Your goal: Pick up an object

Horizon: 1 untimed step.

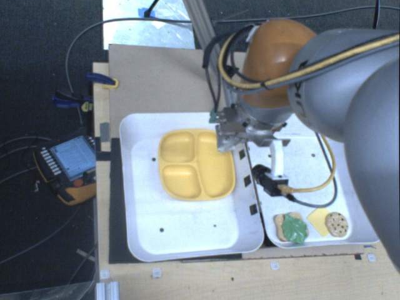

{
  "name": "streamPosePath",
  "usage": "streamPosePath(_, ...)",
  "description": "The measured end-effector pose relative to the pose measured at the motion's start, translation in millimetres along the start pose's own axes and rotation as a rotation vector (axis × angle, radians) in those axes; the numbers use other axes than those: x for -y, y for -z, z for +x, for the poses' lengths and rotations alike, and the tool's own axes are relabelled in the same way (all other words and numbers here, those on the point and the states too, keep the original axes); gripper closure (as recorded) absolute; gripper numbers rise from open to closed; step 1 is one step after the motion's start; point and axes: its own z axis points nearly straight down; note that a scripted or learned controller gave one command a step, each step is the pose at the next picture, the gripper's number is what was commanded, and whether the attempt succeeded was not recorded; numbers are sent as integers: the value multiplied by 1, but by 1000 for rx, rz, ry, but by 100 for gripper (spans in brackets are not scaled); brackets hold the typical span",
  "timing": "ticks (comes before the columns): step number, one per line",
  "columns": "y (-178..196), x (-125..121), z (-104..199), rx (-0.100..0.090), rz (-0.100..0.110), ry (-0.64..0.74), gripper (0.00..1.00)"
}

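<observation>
A yellow divided plate [190, 165] lies in the left white bin [181, 230]. In the right bin [312, 239], near its front edge, sit a green leafy piece on a tan biscuit [292, 228], a yellow cheese wedge [318, 220] and a chocolate-chip cookie [337, 224]. My gripper [230, 137] hangs over the wall between the two bins, right at the plate's right rim, under the orange wrist band. Nothing shows in its grasp, and the wrist hides its tips.
A brown board [156, 80] lies behind the bins. Off the bench to the left are a blue-screened device [70, 161] and cables. A blue clamp [100, 80] grips the board's left edge. The big grey arm covers the right bin's back right part.
</observation>
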Motion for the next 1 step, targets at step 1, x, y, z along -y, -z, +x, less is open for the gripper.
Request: streamPosePath(1,0,-1,-3,1,-2,-5,0)
